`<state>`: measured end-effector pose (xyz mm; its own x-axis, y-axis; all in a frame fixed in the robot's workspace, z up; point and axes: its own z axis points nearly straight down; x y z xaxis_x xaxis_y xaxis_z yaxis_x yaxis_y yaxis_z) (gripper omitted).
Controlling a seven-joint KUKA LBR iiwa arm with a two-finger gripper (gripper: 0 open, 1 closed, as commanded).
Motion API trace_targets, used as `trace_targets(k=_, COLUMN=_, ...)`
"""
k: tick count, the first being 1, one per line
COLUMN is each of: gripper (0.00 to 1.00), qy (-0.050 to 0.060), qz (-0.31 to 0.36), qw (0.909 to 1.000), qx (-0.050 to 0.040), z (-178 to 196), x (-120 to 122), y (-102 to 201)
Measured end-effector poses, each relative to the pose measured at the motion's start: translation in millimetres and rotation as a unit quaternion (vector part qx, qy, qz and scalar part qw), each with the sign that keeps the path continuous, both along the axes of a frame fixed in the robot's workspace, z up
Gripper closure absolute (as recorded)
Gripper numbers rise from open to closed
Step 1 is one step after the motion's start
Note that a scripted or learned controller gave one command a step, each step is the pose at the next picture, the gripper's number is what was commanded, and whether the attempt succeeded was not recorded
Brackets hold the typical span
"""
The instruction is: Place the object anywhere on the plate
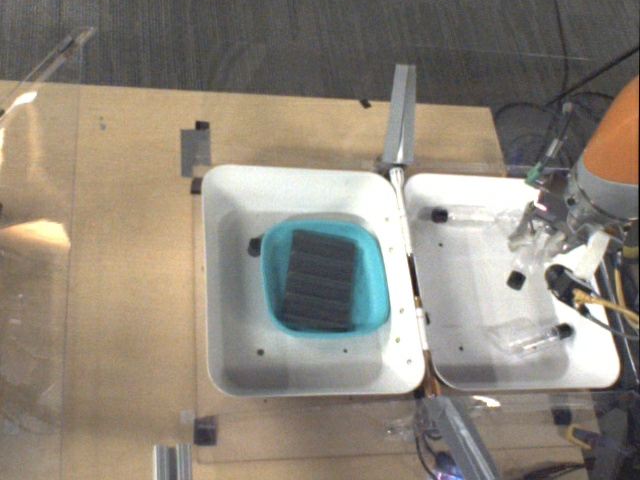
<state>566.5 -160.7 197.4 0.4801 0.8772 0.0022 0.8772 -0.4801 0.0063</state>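
On the left, the left bin [225,298] holds a turquoise plate [375,288], and a dark ribbed block [320,276] lies flat on the middle of this plate, inside its rim. Nothing touches the block — it rests there alone. So the placing seems to be done already, if this block is the object of the task.

Going right, past the wall between the two bins, the right bin [460,363] holds some clear tubes with dark caps: one [462,214] at the far side, one [535,339] at the near side, and a small dark piece [516,279] between them.

At the far right, the gripper [545,230] hangs over the right bin, well apart from the plate. Whether it is released or clenched cannot be told, and no object is seen in it. What is left, probably, is only to retreat.
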Motion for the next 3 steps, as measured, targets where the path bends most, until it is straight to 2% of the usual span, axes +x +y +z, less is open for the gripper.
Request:
trace_targets(k=1, gripper=1.00, qy=0.002, qz=0.033, qw=0.9994, qx=0.0006, z=3.3, x=-29.9, y=65.9)
trace_targets(k=2, gripper=0.00, qy=0.002, qz=0.033, qw=0.9995, qx=0.0006, z=3.4, x=-29.9, y=65.6)
trace_targets(k=3, gripper=0.00, qy=-0.001, qz=-0.061, qw=0.9982, qx=-0.0009, z=78.5, x=-77.1, y=-23.9)
